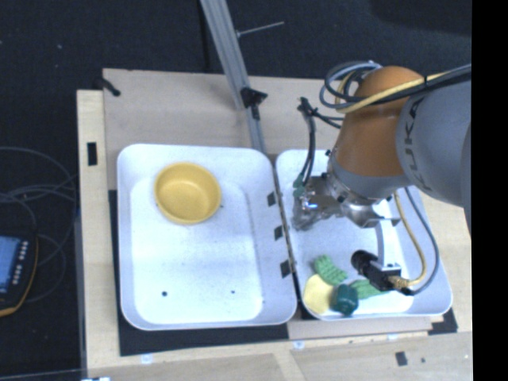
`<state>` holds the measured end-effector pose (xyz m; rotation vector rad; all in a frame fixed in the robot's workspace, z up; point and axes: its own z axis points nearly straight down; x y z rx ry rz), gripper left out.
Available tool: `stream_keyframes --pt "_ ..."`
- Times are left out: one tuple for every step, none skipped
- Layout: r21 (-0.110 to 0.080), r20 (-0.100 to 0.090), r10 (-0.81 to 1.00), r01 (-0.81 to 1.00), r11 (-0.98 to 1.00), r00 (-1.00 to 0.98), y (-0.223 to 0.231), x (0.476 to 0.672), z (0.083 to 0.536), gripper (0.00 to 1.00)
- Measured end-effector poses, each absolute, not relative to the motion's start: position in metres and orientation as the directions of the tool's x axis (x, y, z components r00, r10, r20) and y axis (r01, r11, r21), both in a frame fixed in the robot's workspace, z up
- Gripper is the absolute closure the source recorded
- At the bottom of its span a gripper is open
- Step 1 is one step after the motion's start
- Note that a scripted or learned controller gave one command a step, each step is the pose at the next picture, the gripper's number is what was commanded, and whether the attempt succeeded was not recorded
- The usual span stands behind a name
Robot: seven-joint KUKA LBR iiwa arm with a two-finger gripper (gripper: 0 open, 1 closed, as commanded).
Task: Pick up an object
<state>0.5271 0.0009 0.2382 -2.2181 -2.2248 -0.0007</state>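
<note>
A yellow bowl (188, 193) sits in the far left part of the left bin (198, 312). In the right bin (440, 296), near its front left corner, lie a green ridged piece (329, 269), a pale yellow object (317, 294) and a teal round object (346, 298), close together. My gripper (306, 210) hangs over the left side of the right bin, beyond those objects and apart from them. Nothing shows between its fingers.
The arm's grey and orange body (381, 145) covers the far part of the right bin. A metal divider with black clips (279, 232) runs between the bins. A slanted grey pole (230, 54) stands behind them.
</note>
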Motion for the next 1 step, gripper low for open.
stream_keyframes --pt "-0.001 0.001 1.000 1.000 0.004 -0.004 0.0574 0.5321 0.2300 1.00"
